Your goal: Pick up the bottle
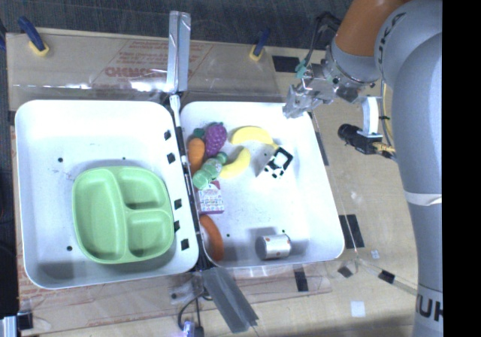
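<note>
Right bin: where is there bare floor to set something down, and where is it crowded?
In the right bin, bare floor lies right of the banana, above the can. Crowded along the left wall: grapes, carrot, green bottle. The hand hovers over the bin's upper right corner.

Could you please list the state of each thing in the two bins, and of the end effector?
Bottle: lying on its side, against the right bin's left wall, ungrasped.
Carrot: lying beside the bottle.
Grapes: resting by the carrot.
Banana: lying flat, mid-bin.
Can: on its side near the front wall.
Green tray: flat in the left bin, compartments bare.
End effector: above the right bin's far corner, holding nothing visible.
</note>
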### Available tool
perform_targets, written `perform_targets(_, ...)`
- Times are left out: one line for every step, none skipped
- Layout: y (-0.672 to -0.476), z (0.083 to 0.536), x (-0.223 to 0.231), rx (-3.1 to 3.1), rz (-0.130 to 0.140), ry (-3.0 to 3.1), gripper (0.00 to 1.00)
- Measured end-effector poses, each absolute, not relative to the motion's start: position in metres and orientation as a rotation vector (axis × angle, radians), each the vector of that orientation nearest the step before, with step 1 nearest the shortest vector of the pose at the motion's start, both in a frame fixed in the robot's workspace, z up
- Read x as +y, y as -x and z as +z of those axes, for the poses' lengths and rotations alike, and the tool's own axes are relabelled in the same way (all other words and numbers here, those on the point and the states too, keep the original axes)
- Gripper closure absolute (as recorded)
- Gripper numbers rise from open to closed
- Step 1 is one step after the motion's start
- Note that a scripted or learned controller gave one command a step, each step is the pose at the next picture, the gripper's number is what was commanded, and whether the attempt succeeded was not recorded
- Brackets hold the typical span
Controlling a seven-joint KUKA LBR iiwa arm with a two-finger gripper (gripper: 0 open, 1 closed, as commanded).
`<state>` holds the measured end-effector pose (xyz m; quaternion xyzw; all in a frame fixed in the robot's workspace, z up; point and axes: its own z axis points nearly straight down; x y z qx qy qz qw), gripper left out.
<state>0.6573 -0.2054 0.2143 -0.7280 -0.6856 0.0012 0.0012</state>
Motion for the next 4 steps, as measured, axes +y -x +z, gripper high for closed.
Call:
perform_targets(-0.658, 0.326, -0.204, -2.316, 0.002, 2.124, 1.00)
perform_targets(-0.658, 0.337, -0.208, -2.267, 0.002, 2.176, 1.00)
perform_targets(-0.657, 0.246, -0.208, -2.249, 0.004, 2.190, 1.00)
perform_targets(-0.658, 0.204, -0.208, -2.237, 0.004, 2.204, 1.00)
